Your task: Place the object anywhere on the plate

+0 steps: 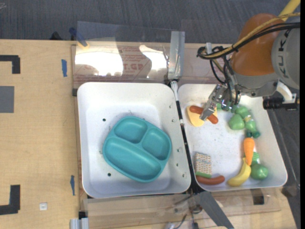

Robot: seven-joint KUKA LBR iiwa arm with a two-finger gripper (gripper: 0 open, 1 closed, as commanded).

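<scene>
the teal three-compartment plastic plate point(137, 148) sits in the left shallow white bin point(90, 99), turned a little askew, and nothing lies on it. everything else is off to the plate's right, across the divider, in the right shallow white bin point(214, 142).

closest to the plate's upper right, the grey arm with its orange band point(257, 42) reaches down, and the metal two-finger gripper point(209, 112) hangs right over a pale yellow toy piece with a red-orange sausage-like part point(196, 116) — whether the jaws are parted or clenched on it i cannot tell from here, the fingers blur into the toy.

further right of the plate than that, a cluster of green toy vegetables point(240, 119) lies beside the gripper, then an orange toy carrot point(248, 148) below them, a yellow toy banana point(240, 174) and another green toy piece point(259, 171) at the bin's lower right.

just right of the plate's lower edge, past the divider, a small patterned square block point(203, 163) rests beside a red toy hot dog point(210, 179) — the two are touching or nearly so.
</scene>
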